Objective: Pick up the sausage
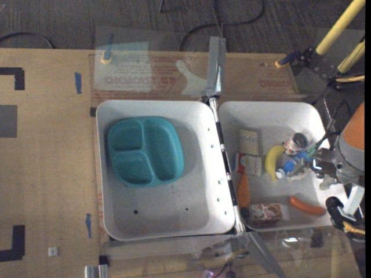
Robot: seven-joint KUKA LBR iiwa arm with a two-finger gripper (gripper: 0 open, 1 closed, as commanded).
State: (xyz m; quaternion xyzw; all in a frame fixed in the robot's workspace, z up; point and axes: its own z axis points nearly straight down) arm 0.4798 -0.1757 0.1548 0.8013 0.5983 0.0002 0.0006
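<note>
The sausage (308,206) is a short orange-red link lying flat on the floor of the right bin (264,116), near that bin's front right corner. Nothing touches it. My gripper (324,174) hangs at the right bin's right wall, a little behind the sausage and to its right, apart from it. The arm's grey body and orange band come in from the right edge and cover that side of the bin.
The right bin also holds a yellow banana (273,161), a small can (298,143), a blue item (288,170), a waffle piece (248,141), a red-and-white packet (249,164), a carrot (243,191) and a brown carton (268,212). A teal divided plate (145,149) lies in the left bin (162,213).
</note>
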